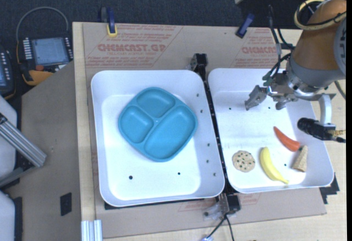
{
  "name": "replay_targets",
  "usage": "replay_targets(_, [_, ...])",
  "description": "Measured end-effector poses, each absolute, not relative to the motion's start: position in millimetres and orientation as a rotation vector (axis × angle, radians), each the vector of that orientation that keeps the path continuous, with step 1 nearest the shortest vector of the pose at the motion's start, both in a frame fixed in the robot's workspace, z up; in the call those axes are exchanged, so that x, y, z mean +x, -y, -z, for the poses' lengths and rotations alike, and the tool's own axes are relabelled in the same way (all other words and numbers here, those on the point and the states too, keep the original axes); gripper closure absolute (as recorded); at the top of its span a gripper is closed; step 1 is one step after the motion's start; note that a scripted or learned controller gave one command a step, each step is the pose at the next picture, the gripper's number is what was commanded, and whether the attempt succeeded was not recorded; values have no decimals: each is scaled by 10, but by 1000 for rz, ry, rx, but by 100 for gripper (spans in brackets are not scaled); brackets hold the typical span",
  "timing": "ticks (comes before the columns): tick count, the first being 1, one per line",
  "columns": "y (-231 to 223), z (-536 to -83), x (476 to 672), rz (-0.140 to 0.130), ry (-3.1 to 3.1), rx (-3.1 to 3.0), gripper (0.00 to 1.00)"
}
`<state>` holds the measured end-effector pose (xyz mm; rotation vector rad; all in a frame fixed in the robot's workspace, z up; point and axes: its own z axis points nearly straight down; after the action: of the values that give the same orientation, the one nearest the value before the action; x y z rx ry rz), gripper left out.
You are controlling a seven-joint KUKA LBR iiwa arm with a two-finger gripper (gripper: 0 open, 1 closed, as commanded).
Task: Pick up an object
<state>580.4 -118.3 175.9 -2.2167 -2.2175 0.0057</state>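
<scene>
In the right bin [236,86] lie a round cookie [243,161], a yellow banana [271,165], a red-orange chili-shaped piece [287,138] and a tan wedge [300,159], all near the bin's front right. My gripper [268,99] hovers over the back of that bin, above and behind these items. Its grey fingers [254,98] are spread apart with nothing between them.
The left bin [104,97] holds a blue divided plate [158,123]. A black clamp [199,62] sits at the back between the bins. A black fitting [314,127] juts in at the right bin's right rim, close to the chili piece.
</scene>
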Motion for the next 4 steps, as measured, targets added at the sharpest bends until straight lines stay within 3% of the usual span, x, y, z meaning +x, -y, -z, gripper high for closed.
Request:
replay_targets(2, [1193,-822,5778,-2,2218,-2220,0])
replay_targets(3, [1195,-954,5792,2,2222,-2224,100])
replay_targets(4, [1255,-1561,5868,6,2227,-2226,100])
